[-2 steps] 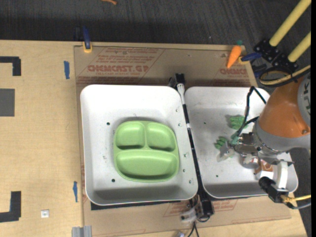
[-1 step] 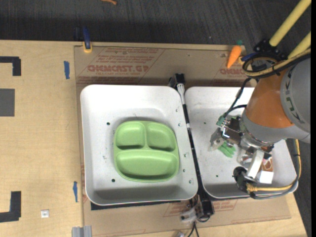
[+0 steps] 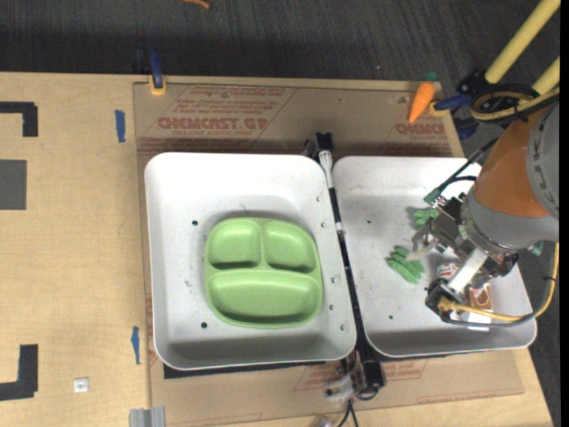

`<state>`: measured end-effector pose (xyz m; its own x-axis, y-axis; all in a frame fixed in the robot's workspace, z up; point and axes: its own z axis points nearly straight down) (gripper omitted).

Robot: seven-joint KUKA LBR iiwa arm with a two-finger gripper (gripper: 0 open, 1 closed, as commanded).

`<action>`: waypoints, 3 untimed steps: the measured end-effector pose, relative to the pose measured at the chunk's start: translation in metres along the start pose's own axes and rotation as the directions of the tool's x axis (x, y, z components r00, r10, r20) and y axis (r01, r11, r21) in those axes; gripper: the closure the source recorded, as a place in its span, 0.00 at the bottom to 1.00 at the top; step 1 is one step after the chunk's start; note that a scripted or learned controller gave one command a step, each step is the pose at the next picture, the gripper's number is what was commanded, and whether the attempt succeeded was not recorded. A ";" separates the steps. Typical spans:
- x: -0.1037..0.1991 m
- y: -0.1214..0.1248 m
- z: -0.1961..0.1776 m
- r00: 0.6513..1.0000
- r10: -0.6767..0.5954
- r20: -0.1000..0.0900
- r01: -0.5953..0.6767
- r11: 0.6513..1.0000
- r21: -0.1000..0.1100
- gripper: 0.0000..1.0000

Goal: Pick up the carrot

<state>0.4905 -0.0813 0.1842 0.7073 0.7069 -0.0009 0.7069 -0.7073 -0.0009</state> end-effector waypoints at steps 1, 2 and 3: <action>-0.026 0.010 0.005 0.973 -0.229 -0.001 0.229 0.973 0.003 0.00; -0.019 0.002 0.042 0.999 0.049 0.000 -0.049 0.999 0.004 0.00; -0.071 0.057 0.010 0.996 -0.086 0.000 0.086 0.996 -0.001 0.00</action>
<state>0.4805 -0.1722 0.1745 0.6437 0.7653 -0.0005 0.7653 -0.6437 -0.0001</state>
